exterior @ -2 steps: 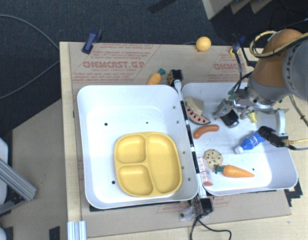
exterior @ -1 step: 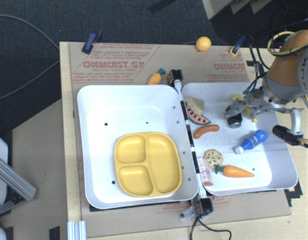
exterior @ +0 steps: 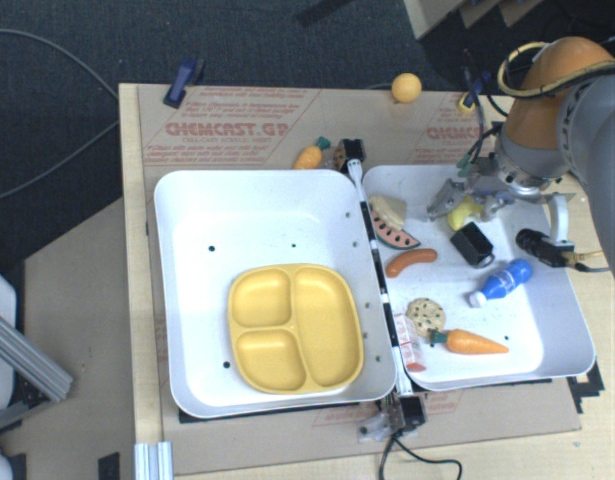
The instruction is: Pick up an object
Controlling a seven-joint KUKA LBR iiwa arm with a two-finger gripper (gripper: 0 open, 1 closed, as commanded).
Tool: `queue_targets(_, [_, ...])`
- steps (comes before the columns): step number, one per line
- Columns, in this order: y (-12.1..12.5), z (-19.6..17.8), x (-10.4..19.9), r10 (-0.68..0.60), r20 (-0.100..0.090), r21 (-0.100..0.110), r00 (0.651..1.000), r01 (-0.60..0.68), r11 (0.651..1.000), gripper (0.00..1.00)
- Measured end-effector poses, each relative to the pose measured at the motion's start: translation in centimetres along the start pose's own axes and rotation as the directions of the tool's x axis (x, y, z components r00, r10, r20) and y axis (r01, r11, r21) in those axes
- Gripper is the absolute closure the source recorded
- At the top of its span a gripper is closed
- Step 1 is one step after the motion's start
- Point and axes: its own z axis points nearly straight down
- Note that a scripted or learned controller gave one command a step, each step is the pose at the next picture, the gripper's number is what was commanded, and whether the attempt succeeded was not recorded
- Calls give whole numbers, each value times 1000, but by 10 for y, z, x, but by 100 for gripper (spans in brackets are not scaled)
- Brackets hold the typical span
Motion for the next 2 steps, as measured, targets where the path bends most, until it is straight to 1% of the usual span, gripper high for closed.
queue_targets(1, [-1, -9, -1, 2, 1, 4, 1000, -2, 1000, 100])
queue_targets(2, [-43, -101, 106, -5, 1, -16, 1000, 5, 1000, 100])
